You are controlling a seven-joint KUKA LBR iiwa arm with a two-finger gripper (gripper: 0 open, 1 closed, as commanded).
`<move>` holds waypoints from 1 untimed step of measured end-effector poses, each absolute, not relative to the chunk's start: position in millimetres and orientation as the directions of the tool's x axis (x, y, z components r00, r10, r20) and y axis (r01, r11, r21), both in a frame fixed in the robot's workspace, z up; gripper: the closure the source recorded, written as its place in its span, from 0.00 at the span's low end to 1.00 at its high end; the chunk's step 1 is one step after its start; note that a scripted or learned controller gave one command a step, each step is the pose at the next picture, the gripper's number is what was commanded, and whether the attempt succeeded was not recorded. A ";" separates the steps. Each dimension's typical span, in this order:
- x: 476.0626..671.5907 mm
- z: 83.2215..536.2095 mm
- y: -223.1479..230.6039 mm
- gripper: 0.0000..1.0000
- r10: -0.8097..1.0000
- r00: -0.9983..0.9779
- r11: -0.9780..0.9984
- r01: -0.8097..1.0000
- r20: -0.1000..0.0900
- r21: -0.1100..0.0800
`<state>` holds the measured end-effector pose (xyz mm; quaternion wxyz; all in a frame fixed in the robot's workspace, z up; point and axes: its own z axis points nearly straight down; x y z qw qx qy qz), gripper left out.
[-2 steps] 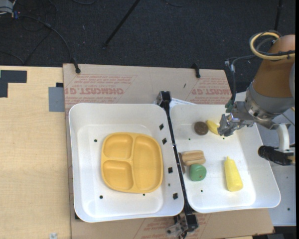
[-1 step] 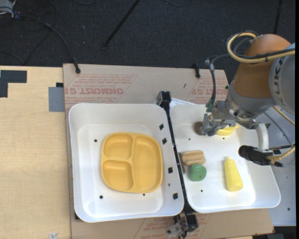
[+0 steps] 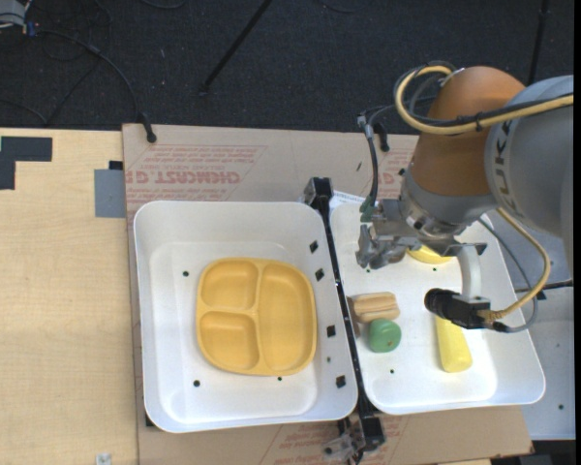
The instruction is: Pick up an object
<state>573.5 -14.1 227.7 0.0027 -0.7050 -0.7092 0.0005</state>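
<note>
My gripper hangs low over the right bin, near its left wall and toward the back. Just in front of it lies a small tan wooden block. A green round piece touches the block's front side. A long yellow piece lies to the right of those two. Another yellow piece peeks out from under the wrist, mostly hidden by the arm. Nothing shows in the gripper's grasp.
The left bin holds a yellow divided plate. A black divider rail runs between the two bins. The arm's grey body and orange band cover the right bin's back right corner. A black cable plug hangs beside the yellow piece.
</note>
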 end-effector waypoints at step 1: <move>564.1 223.2 46.9 1.00 1.000 -0.006 0.006 1.000 0.002 -0.005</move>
